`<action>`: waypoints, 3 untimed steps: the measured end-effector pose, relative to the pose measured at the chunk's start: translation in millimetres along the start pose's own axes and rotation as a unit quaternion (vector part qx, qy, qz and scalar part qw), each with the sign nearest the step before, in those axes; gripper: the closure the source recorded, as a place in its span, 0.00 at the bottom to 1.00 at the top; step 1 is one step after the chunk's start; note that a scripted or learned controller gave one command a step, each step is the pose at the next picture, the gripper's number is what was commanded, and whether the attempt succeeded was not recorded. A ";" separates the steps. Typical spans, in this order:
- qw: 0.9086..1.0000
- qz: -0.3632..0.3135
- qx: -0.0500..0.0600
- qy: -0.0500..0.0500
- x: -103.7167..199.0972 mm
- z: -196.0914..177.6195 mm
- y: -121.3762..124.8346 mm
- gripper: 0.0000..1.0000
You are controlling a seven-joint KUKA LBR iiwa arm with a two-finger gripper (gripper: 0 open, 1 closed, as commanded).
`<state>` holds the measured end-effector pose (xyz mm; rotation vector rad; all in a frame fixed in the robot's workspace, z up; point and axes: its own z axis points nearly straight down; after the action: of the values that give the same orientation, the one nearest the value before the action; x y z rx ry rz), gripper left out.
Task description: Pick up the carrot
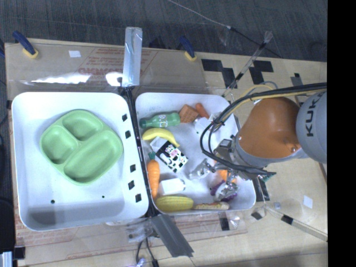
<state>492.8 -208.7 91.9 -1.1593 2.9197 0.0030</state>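
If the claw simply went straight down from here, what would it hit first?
Most likely the small purple item lying right under the claw in the right bin, though depth is hard to judge. The carrot lies apart, by the bin's left wall.

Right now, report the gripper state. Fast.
Gripper: cannot be told whether open or shut. It sits low in the right bin, apart from the carrot, which lies by the bin's left wall.
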 end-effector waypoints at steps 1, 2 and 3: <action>1.000 -0.005 0.001 -0.001 -3.9 -10.4 0.3 1.00; 1.000 -0.005 0.001 -0.001 -3.9 -10.3 0.5 0.00; 1.000 -0.017 0.002 -0.001 -4.5 -0.6 12.7 0.00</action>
<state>487.4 -196.4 92.5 -1.2078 2.8969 -0.0004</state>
